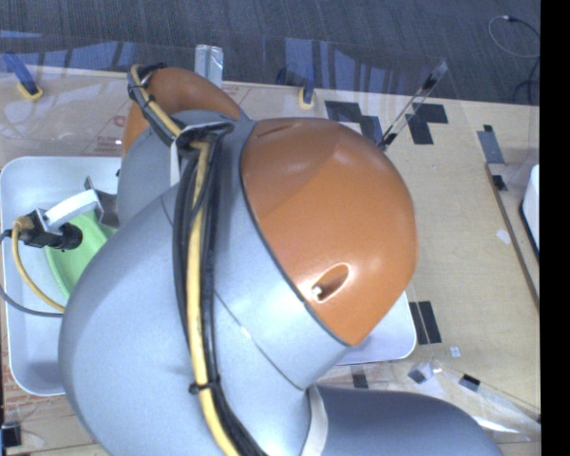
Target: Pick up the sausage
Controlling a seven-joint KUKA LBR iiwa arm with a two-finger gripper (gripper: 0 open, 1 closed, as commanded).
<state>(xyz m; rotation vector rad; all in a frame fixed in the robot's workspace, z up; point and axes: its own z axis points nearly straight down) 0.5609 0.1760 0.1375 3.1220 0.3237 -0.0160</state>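
We are reaching over the left bin [19,255], the pick seemingly not yet made.

The arm [266,283] is covering most of that bin, so we cannot tell where the sausage is lying, nor whether the claw is open or closed. Inside the bin, by its left wall, a green thing [76,255] is peeking out beside a yellow cable [24,278]. Next, we judge, comes a descent onto the sausage, once found.
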